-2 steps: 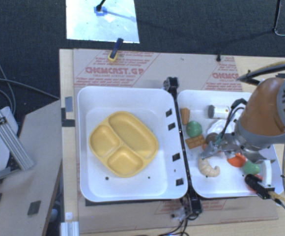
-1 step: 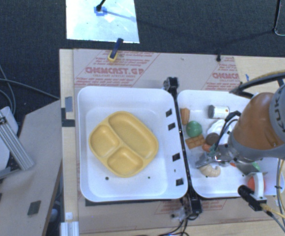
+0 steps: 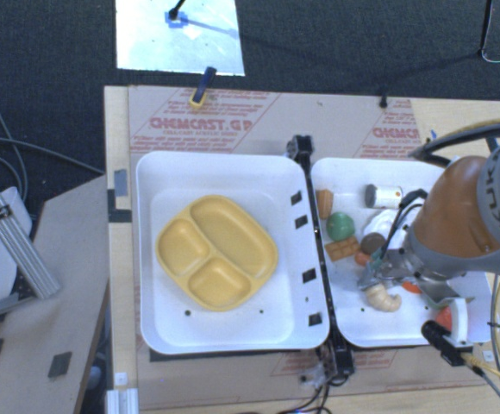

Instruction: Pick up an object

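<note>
My gripper [image 3: 378, 272] hangs low in the right bin [image 3: 346, 335], reaching in from the right under the grey and orange arm [image 3: 457, 214]. Just below it lies a beige, curved, nut-shaped piece [image 3: 383, 298], touching or nearly touching the gripper. Left of the gripper are a brown ridged block [image 3: 342, 249], a green ball [image 3: 340, 225] and an orange block [image 3: 324, 202]. A dark brown round piece [image 3: 371, 241] and a white object [image 3: 379, 223] sit right above the gripper. A white cylinder [image 3: 384, 196] lies at the back. The arm hides part of the bin's right side.
The left bin [image 3: 172, 179] holds a yellow divided plate [image 3: 216, 251]. Black clips run along the divider [image 3: 315, 231] between the bins. Red-orange pieces [image 3: 444, 317] lie at the right bin's front right, near a black fitting [image 3: 444, 345].
</note>
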Robot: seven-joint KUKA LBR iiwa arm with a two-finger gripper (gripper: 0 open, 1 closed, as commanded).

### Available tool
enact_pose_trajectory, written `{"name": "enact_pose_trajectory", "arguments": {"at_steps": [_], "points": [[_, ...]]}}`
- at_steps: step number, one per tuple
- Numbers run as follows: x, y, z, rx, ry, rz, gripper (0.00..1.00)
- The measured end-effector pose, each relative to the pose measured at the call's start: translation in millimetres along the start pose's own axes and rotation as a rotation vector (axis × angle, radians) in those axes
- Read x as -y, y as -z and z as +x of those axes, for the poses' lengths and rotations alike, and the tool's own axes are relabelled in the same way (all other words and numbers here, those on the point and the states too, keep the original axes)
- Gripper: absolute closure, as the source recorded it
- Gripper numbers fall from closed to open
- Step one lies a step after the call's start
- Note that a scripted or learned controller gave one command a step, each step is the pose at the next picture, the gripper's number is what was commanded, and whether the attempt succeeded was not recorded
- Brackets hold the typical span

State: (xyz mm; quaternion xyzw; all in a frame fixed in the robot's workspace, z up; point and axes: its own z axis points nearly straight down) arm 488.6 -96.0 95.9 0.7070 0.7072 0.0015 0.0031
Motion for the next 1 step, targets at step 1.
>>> {"name": "enact_pose_trajectory", "arguments": {"at_steps": [1], "points": [[-86.1,94.6,68.8,-0.004,0.014,-0.011,1.00]]}}
